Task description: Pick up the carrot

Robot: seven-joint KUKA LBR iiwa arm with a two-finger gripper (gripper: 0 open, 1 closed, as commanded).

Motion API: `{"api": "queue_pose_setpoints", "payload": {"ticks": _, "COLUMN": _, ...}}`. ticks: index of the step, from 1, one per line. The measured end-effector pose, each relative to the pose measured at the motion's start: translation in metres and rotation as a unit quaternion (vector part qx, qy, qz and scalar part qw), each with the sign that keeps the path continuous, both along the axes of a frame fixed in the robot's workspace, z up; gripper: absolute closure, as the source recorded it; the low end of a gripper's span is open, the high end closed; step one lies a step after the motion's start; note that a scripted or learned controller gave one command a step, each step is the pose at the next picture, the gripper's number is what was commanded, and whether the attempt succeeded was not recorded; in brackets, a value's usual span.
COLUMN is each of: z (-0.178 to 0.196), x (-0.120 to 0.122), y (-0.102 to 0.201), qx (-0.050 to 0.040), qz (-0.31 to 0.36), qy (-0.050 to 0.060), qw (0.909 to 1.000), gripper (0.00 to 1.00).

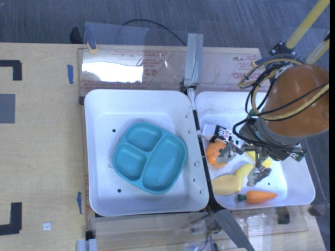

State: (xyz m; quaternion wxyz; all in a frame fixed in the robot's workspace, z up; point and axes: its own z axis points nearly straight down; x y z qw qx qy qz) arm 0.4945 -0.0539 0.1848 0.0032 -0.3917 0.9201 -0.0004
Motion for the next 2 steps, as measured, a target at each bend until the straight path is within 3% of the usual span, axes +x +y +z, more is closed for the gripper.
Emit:
{"api": "queue_pose_setpoints", "payload": {"ticks": 1, "z": 0.011, "x": 0.002, "y": 0.002, "qx": 0.0017, "qz": -0.001, "qy": -0.004, "qw": 1.0, "gripper": 1.0}}
{"api": "queue_pose_setpoints", "payload": {"ticks": 2, "z": 0.0, "x": 0.055, "y": 0.01, "qx": 0.0014, "qz": -0.112, "qy": -0.001, "qw": 0.9937, "gripper": 1.0}}
